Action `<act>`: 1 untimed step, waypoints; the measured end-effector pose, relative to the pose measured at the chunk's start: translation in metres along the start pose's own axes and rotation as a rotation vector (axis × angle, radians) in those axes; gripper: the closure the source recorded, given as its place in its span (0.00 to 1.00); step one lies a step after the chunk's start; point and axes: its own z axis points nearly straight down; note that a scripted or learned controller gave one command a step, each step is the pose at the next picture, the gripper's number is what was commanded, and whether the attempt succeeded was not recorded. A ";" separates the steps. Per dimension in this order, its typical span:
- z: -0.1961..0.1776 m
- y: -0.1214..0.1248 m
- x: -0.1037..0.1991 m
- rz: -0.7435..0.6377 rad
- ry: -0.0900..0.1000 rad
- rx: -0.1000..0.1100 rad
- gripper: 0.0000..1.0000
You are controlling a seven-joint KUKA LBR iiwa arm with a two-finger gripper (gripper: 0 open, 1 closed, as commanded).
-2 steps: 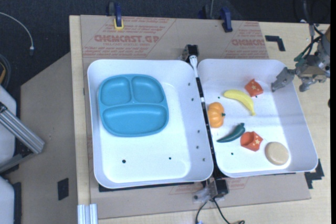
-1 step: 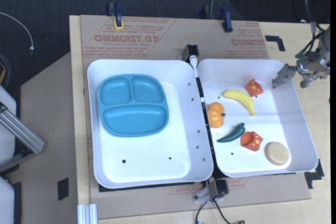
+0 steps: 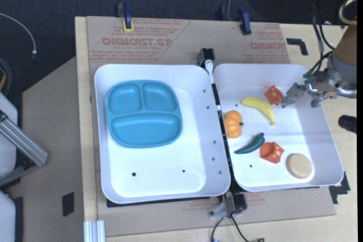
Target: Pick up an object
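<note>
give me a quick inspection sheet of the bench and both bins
surface: board bears left bin and right bin.
job's things: right bin holds banana, pumpkin, green pepper, two red pieces, beige disc.
clutter: blue divided plate in left bin.
gripper: gripper over right bin's far right, beside upper red piece, holding nothing.
cables: cable on floor, left.
surroundings: blue clamps on board's far edge.
</note>
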 end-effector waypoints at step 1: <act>0.044 -0.001 0.006 -0.001 0.000 0.000 0.00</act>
